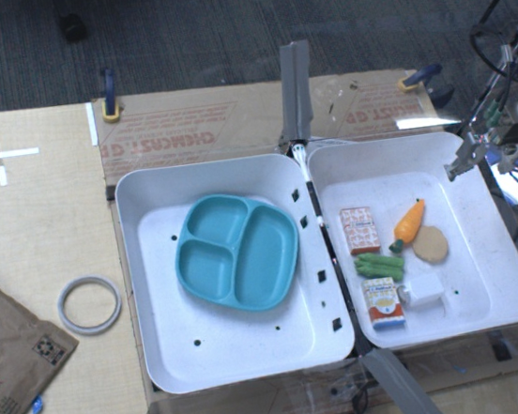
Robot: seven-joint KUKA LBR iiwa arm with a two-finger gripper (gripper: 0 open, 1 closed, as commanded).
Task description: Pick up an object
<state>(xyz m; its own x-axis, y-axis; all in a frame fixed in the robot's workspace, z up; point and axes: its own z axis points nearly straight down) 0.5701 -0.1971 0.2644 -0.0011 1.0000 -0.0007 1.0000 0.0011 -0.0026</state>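
Pale wooden bench top carries two shallow white bins side by side, with brown cardboard tucked beneath them and dark carpet across the top of the frame. At the right edge, the robot's gripper (pixel 459 165) hangs over the upper right rim of the right-hand white plastic bin (pixel 498 298); whether its fingers are parted or closed I cannot tell, and nothing is seen between them. It seems parked clear of the load so the camera gets an open look at the candidates.

Those candidates lie bunched in the middle of that bin, well apart from the gripper: an orange toy carrot (pixel 410 221) tilted beside a tan round disc (pixel 430 246), a small red-and-white carton (pixel 360 230), a green bean pod toy (pixel 379 265), a small orange-and-white box (pixel 383 303) and a white block (pixel 422 290). Being crowded, any pick risks nudging a neighbour.

Left of the divider, the left-hand white bin (pixel 164 346) holds a teal three-compartment plate (pixel 237 251), probably as a drop target. Further left on the bench lies a grey tape ring (pixel 90 303).
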